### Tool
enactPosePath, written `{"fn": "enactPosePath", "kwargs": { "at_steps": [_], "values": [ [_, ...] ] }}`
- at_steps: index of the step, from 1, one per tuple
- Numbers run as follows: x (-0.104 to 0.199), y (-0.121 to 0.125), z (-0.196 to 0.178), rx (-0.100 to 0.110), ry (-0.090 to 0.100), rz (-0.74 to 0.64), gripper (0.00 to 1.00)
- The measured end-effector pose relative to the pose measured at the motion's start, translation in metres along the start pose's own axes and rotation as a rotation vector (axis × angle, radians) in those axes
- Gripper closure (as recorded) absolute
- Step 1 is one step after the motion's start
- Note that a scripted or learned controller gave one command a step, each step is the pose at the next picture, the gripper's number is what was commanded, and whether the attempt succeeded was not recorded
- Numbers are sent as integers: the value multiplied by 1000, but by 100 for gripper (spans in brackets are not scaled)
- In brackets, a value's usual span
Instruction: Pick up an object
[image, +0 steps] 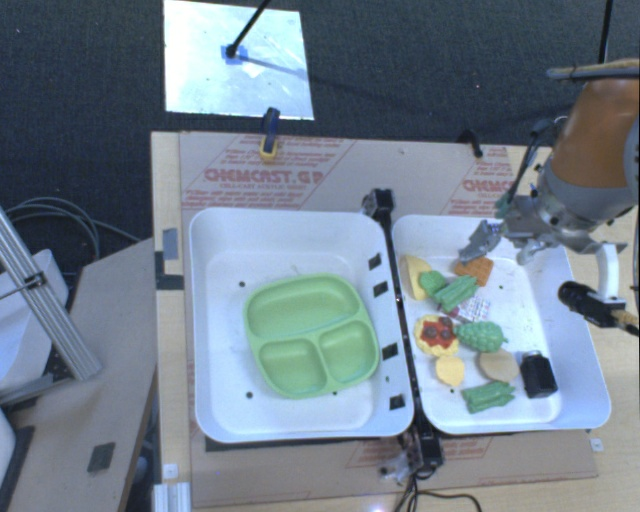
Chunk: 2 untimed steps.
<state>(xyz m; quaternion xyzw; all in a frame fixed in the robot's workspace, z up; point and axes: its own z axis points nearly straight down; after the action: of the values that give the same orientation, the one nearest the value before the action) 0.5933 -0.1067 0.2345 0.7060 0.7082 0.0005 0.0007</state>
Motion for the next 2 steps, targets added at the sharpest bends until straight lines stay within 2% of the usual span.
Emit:
{"fn": "enactPosePath", "kwargs": {
  "at_steps": [1, 2],
  "values": [
    [20, -53, 129, 12, 3, 2, 0],
    [18, -48, 112, -2, 0, 2, 100]
  ]
}}
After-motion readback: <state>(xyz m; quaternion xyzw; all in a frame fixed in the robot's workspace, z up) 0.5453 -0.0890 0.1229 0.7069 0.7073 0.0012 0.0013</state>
